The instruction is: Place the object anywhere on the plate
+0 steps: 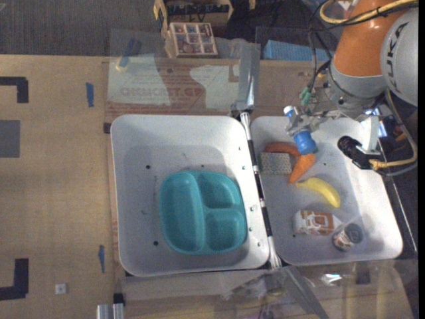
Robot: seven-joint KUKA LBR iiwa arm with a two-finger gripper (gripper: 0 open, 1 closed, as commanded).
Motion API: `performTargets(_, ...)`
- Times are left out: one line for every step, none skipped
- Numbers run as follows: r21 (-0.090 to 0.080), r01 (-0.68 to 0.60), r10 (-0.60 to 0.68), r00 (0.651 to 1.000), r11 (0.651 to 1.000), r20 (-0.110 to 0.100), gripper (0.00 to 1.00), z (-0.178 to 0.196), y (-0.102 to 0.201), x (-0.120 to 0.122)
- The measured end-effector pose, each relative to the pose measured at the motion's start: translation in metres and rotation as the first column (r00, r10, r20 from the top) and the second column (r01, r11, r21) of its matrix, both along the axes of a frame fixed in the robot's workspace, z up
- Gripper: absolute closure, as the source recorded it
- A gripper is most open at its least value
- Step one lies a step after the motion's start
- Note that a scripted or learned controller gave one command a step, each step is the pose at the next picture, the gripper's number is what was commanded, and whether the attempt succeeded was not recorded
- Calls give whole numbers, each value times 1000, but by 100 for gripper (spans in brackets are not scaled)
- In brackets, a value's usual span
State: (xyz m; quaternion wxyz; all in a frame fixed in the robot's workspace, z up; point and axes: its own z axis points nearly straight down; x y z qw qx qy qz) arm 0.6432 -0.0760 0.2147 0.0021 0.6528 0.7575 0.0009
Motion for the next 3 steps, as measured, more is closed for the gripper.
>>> performTargets(2,-136,136,991,991,-6,100,-1,96,-39)
performTargets(2,-278,278,961,961,-7,100,-31,130,-102)
performTargets(2,-276,276,961,961,-6,0,-30,129,-102)
